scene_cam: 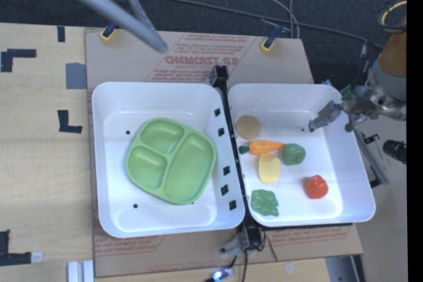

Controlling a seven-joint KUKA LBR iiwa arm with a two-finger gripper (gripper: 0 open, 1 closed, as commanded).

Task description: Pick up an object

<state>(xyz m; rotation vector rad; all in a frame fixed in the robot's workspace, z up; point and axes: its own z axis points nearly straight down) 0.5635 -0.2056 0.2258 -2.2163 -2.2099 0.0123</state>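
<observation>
- Our gripper (328,115) hangs over the upper right corner of the right bin (360,208), its dark fingers pointing down and left; we cannot tell from this view how they are set, and we see nothing between them.
- We judge this the approach step: nothing is picked yet, and every candidate lies on the bin floor, apart from the gripper.
- Nearest to us sit the green rounded piece (293,154) and the orange carrot (266,147), which touch; both look like smooth moulded plastic, the carrot long and tapered.
- Just beyond are a flat tan disc (248,127), a pale yellow rounded block (269,169), a crinkled green leafy piece (264,202) and a glossy red fruit (316,187) standing alone.
- Our next move calls for choosing one item, lining up above it and coming down; the lone red fruit seems the least crowded.
- Further out, the left bin (106,142) holds a light green compartment plate (173,160), shallow and matte.
</observation>
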